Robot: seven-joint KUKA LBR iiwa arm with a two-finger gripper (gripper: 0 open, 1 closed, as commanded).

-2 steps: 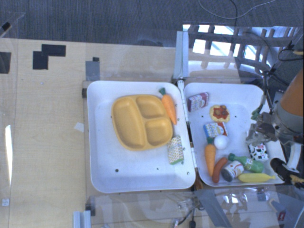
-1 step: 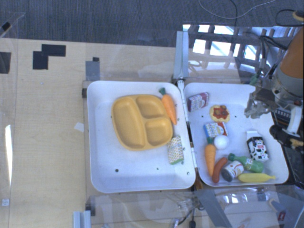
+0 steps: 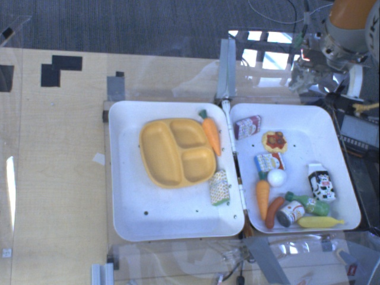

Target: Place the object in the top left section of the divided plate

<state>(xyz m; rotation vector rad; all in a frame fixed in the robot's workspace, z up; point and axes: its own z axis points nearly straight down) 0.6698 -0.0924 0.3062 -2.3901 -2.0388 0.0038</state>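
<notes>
The yellow divided plate (image 3: 178, 153) lies in the left bin (image 3: 127, 177), and I see nothing in its three sections. An orange carrot (image 3: 211, 135) rests against the plate's right rim. A patterned pouch (image 3: 219, 187) lies just below the plate's lower right corner. My gripper (image 3: 304, 71) hangs at the upper right, beyond the back edge of the right bin (image 3: 341, 153) and far from the plate. Nothing is visibly held in it.
The right bin holds several toy foods: a maroon packet (image 3: 247, 126), a pizza piece (image 3: 274, 141), a blue carton (image 3: 266, 162), a white ball (image 3: 276, 177), a second carrot (image 3: 262, 198), a cow-print carton (image 3: 320, 184) and a banana (image 3: 320, 222). A raised divider (image 3: 233, 153) separates the bins.
</notes>
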